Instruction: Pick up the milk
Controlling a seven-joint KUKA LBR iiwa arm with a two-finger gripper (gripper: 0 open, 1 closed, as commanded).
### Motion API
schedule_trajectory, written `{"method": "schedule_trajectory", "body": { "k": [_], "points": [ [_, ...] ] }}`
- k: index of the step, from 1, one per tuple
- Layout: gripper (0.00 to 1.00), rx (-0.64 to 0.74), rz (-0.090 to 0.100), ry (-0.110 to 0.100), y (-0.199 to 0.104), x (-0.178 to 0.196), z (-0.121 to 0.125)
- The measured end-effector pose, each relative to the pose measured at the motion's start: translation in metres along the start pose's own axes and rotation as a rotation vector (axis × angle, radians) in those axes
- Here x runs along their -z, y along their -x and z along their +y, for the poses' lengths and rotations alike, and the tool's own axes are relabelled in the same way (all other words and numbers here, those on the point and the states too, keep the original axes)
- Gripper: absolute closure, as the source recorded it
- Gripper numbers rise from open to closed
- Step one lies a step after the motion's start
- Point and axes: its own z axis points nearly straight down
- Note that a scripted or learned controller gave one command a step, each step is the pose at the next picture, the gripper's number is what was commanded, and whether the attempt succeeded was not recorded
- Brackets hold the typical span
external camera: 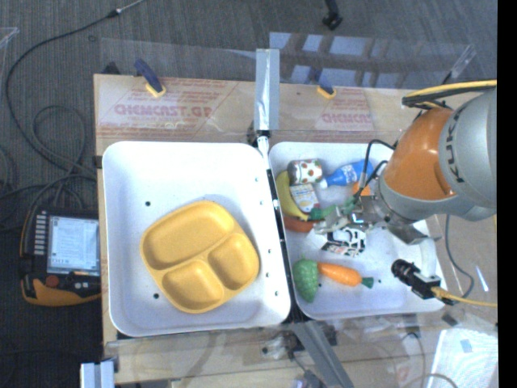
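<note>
Hovering my pincer [358, 212] just above the milk [346, 242]; I cannot tell its state, perhaps touching.

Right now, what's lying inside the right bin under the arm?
In the right bin: a carrot, a green vegetable, a banana, a blue bottle and the cow-patterned milk. The arm covers whatever lies beneath it.

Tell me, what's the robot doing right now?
Gripper low in right bin, over the milk carton. Grip unconfirmed. Banana, carrot crowd close.
</note>
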Motion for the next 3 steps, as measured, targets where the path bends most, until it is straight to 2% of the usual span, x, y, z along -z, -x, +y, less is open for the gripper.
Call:
{"method": "schedule_trajectory", "body": {
  "k": [1,2,3],
  "points": [
    [1.00,-0.001,-0.004,0.016,0.002,0.015,0.005],
    [0.00,-0.002,-0.004,0.013,0.002,0.014,0.004],
    [0.00,0.087,-0.026,0.016,-0.013,0.002,0.011]
  ]
}}
